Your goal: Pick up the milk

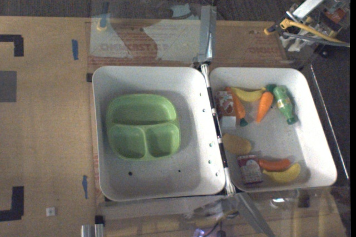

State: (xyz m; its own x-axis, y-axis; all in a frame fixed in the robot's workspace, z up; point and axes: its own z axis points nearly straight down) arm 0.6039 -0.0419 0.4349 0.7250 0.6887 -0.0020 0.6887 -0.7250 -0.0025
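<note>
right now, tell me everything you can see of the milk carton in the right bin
The small red-and-white milk carton looks like printed card, too small to read. It lies on its side at the left edge of the right white bin, by the divider. An orange carrot lies against its right side, a small white block just below. The gripper is above the bin's far corner, apart.

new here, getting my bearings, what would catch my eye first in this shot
The bright green divided plate lies alone in the left bin. The right bin holds a cluster of toy food, among them a carrot and a green bottle. The end effector hangs above the top right corner.
</note>
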